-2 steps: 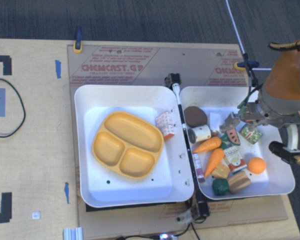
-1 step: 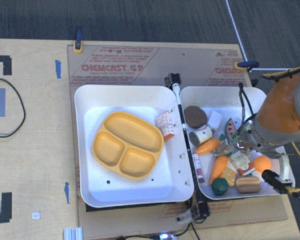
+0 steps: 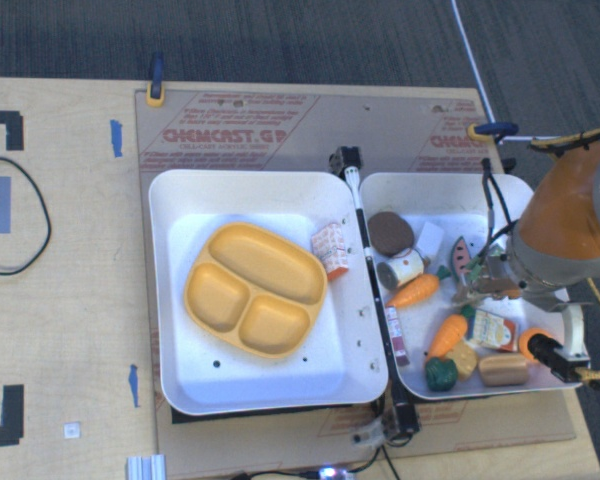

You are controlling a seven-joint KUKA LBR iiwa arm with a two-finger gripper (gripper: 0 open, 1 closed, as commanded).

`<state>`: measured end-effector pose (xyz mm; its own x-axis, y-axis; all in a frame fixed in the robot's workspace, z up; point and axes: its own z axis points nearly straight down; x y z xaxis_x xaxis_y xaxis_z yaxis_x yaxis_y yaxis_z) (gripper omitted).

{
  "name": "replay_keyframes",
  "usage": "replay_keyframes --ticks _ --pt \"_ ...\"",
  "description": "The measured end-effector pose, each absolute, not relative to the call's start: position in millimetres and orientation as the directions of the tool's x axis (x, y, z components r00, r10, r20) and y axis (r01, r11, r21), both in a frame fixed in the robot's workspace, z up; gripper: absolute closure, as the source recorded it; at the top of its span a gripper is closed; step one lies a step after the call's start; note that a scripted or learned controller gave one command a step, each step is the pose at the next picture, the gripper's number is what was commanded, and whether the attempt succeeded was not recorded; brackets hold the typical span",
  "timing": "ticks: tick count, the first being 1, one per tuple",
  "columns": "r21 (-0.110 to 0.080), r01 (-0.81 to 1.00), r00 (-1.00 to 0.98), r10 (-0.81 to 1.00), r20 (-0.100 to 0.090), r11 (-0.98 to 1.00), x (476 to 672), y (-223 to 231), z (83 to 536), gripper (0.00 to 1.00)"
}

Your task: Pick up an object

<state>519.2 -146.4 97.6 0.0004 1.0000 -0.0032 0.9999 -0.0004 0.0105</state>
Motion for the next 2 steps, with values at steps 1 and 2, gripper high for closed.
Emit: replay_keyframes --ticks 1,2 --pt "0.010 1.000 0.000 1.000 -0.003 0.000 519.1 -146 97 0.00" --pt "0.014 1.000 0.000 1.000 -0.004 0.000 520.4 -146 108 1.00"
